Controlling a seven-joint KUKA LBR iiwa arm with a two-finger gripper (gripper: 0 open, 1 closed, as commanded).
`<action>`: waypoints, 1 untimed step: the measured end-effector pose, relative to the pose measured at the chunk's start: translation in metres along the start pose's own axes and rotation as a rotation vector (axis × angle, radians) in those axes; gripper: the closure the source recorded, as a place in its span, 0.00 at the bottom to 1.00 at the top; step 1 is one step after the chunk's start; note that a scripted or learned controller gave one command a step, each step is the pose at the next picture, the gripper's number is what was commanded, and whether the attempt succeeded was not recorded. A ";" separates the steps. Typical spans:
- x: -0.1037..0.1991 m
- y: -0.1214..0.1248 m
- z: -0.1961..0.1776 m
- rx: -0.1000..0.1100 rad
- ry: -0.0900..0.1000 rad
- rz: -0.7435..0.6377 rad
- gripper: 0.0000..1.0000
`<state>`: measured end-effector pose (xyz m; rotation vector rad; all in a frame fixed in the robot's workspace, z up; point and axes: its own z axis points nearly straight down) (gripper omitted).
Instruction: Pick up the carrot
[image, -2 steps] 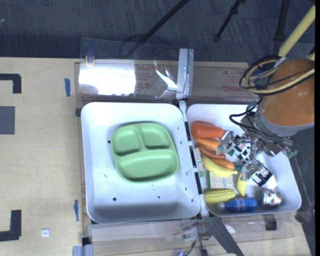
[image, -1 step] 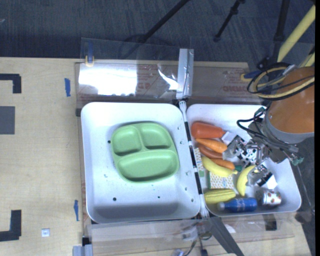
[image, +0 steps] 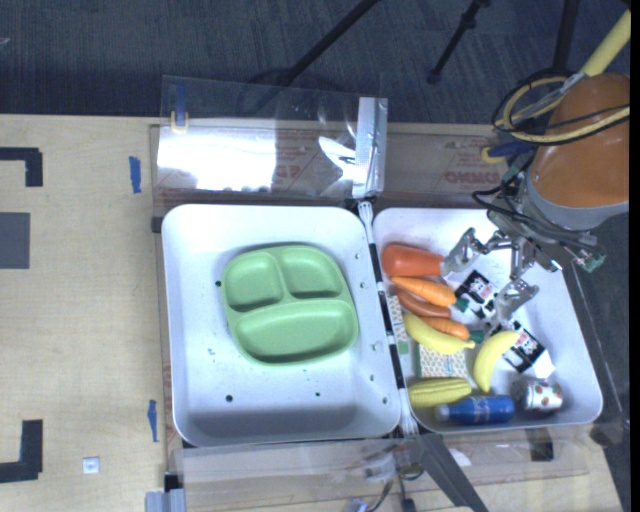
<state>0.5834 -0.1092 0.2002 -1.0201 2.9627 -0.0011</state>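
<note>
Pale wooden bench (image: 70, 330), black tape marks on the left side. Two shallow white bins side by side on it: left bin (image: 190, 400), right bin (image: 585, 370), touching along the middle. Clear plastic sheet (image: 260, 150) lying just behind the left one.

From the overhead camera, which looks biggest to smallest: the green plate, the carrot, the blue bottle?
1. Green plate, by far the largest.
2 and 3. Carrot and blue bottle look about alike in length; too close to rank.
</note>
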 end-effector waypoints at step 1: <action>-0.002 -0.001 -0.011 0.003 -0.008 0.005 1.00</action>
